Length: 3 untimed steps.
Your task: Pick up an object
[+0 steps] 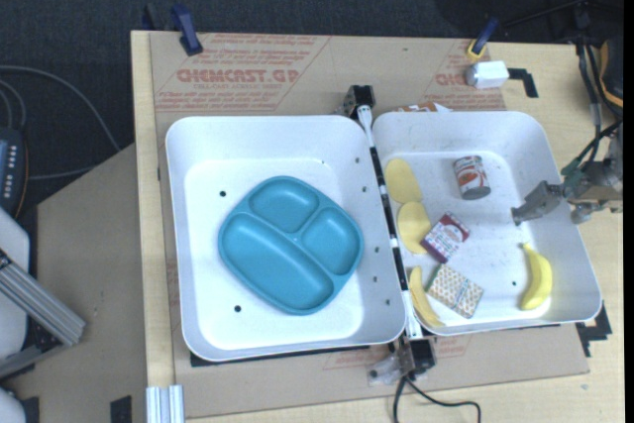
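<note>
The left bin point(188, 154) holds the biggest item on the bench, a blue divided plate point(289, 243) lying flat near its middle; it is wide, shallow and smooth, so a two-finger grasp would have to catch its rim, and I judge it a poor first target. The right bin point(540, 139) carries all the smaller pieces and is nearer the arm. There the banana point(536, 278) lies by the right wall, curving down toward the front edge, and it looks like the closest pick to the gripper point(535, 203), which sits at the bin's right rim; I cannot tell whether it is spread or pressed together at this angle, and nothing is seen pinched in it. To take the banana well, come down over its middle with the closing line across its narrow width, and keep clear of the wall just beside it. Next in size, pale yellow pieces point(408, 213) lie along the left wall, flat and hard to get under. A patterned box point(456, 291) rests toward the front, close to a dark red packet point(445, 238); going for either risks nudging the other. The small can point(472, 176) stands apart near the back and offers a clean, open approach from above
</note>
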{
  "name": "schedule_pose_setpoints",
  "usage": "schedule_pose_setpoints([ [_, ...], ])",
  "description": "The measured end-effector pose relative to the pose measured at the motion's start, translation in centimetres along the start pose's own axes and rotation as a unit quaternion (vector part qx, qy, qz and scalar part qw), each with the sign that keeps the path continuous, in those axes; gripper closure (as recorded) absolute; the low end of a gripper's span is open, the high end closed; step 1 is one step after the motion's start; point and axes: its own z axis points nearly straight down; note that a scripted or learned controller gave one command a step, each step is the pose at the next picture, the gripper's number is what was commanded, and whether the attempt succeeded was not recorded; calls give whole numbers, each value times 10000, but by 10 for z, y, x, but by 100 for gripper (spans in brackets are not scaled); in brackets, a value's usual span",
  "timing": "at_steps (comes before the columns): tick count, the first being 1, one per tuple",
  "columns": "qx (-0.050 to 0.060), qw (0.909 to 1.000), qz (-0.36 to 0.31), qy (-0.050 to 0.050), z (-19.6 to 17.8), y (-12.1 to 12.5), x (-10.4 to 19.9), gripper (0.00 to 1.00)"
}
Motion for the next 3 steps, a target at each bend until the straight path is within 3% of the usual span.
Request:
schedule_pose_setpoints([
  [1,21,10000,-7,12,131,83,55,0],
  [2,0,10000,3,4,149,17,79,0],
  [3,14,10000,4,11,149,8,91,0],
])
